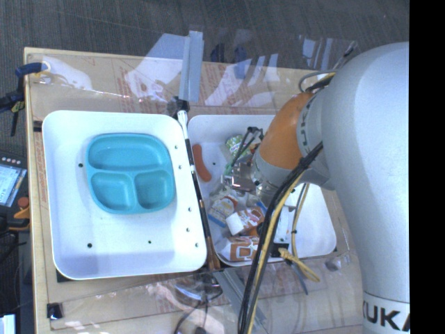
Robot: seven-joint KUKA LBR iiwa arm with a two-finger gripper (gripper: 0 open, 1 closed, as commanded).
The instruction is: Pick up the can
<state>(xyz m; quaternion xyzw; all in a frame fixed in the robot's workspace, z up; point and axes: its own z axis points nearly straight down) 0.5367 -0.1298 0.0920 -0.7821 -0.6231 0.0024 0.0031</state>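
My gripper [235,179] hangs low over the clutter in the right bin [208,127], finger state indiscernible; I judge the reach underway, the can unidentified.

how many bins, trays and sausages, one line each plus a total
bins: 2, left bin and right bin
blue trays: 1, tray in the left bin
sausages: 1, sausage in the right bin
total: 4
The small packets under the arm are too cluttered and hidden to count.
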